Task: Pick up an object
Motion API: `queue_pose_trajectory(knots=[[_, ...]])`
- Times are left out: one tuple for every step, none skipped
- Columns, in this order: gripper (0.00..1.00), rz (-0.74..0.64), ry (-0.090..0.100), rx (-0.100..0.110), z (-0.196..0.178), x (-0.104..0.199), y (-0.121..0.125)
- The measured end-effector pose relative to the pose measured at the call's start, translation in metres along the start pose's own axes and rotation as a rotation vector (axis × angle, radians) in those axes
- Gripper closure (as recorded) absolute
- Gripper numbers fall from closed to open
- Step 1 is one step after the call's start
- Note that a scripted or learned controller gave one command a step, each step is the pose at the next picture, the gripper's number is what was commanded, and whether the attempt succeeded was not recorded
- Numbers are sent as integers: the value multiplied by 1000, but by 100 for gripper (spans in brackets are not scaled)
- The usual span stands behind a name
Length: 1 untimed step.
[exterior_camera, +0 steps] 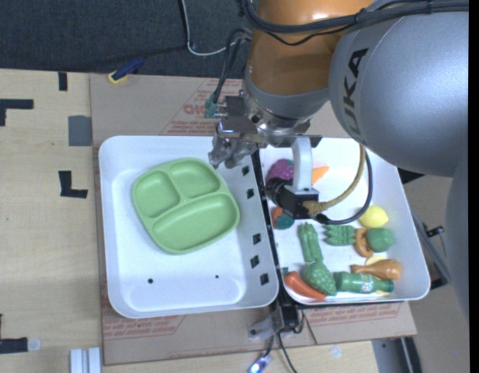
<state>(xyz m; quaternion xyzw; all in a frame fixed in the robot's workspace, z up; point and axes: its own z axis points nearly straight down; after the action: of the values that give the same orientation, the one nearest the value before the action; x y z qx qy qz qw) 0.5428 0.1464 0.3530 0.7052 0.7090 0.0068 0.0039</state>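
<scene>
Poised just beside green divided plate (186,206), hand (226,155) state impossible to tell; likely light, stiff, slick plastic, best pinched by rim.

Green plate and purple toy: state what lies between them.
The camera view shows the two bins' adjoining walls between the green plate and the purple toy.

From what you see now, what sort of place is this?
Probably a robot lab bench: a KUKA arm, a white bin with a green divided plate, a second bin of toy vegetables.
</scene>
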Motion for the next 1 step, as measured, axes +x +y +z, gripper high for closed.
queue_pose_trajectory(knots=[[100, 4, -4, 17, -11, -18, -45]])
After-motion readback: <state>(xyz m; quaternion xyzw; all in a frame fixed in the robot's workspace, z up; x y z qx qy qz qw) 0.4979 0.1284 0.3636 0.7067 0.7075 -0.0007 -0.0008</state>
